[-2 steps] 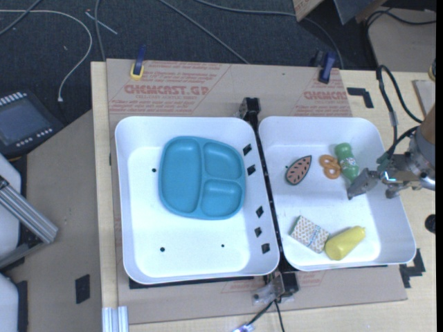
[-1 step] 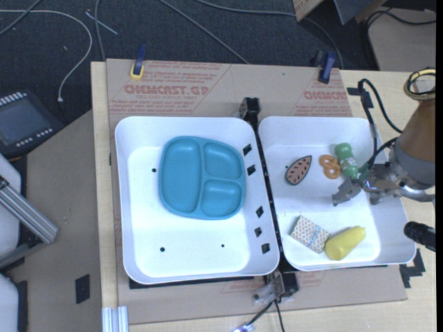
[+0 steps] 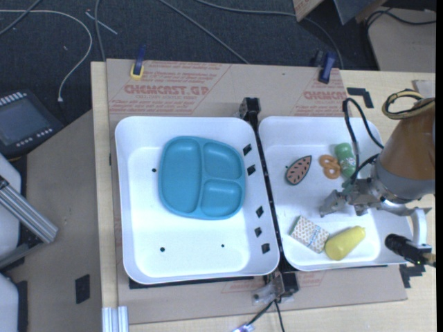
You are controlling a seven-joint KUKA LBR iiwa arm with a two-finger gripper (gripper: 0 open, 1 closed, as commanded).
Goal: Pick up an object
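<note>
Yellow bottle (image 3: 344, 243) lies just below the gripper (image 3: 337, 204), long axis slanting up toward the arm; whether the gripper is open cannot be told.

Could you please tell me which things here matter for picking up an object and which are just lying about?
For the job:
end effector
yellow plastic lemon-shaped toy
brown oval seed-spotted slice
patterned square packet
orange pretzel-shaped ring

Lying about:
blue plastic divided plate
</note>
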